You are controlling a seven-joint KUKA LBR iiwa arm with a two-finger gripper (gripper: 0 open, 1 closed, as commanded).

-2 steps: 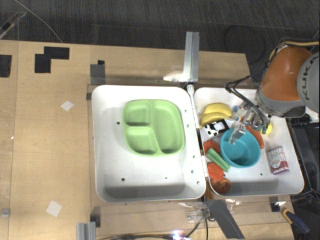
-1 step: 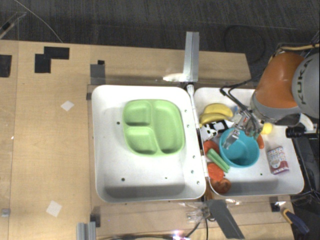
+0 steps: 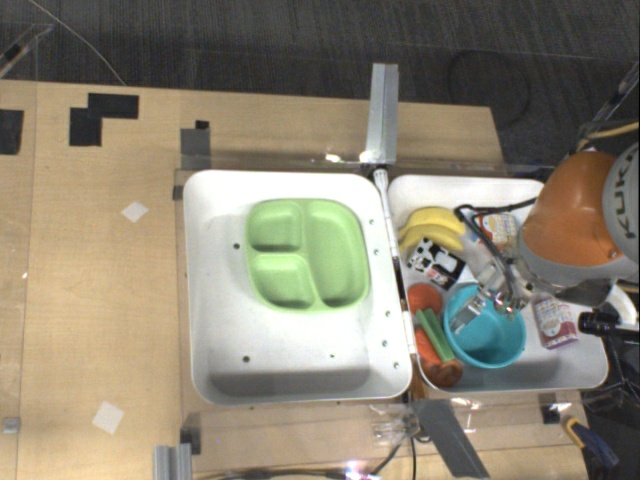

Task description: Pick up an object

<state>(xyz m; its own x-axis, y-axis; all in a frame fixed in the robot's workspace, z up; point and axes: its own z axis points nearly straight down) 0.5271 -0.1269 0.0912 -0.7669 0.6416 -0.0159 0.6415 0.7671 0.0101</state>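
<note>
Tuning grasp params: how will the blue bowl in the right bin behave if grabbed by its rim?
The blue bowl looks like rigid plastic, so probably stiff and light. Held by one edge, it may tilt. It sits close beside the carrot, so lifting could nudge that.

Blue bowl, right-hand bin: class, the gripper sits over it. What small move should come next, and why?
Probably a short descent onto the near rim of the blue bowl. The gripper sits over the bowl's left part in the right bin, with nothing visibly held, and the bowl rests among the banana and carrot.
</note>
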